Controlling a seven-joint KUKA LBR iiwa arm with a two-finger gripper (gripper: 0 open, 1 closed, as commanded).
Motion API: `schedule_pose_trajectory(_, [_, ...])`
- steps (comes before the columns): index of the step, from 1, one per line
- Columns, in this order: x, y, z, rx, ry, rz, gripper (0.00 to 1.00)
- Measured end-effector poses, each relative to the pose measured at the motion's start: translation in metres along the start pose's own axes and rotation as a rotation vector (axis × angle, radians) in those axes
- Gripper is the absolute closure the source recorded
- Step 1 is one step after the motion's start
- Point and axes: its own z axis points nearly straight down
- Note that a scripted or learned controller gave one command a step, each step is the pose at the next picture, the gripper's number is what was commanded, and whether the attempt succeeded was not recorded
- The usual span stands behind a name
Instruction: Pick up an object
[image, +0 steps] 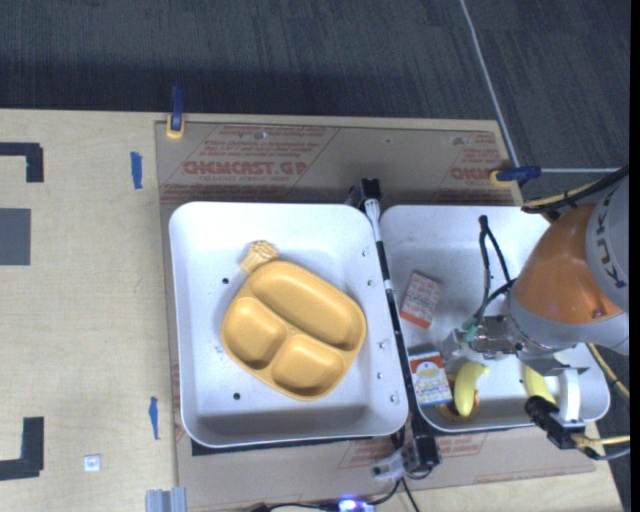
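Dark grey carpet lies beyond a pale wooden counter (80, 330) marked with blue tape and black squares. On it, over printed cardboard, two white bins sit side by side. Left bin (200, 300) holds a yellow sectioned tray (292, 328) with a small tan piece at its upper corner. Right bin (440, 235) holds a small printed packet (421, 299), a carton (431, 378) and a banana (466, 387). The arm's tool (478, 342) hangs just above the banana; whether it is wide or narrow cannot be told, and its body hides much of the bin's right part.
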Motion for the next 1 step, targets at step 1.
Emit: schedule_pose_trajectory(1, [0.0012,0.0,-0.0001,0.0,-0.002,0.002,0.0])
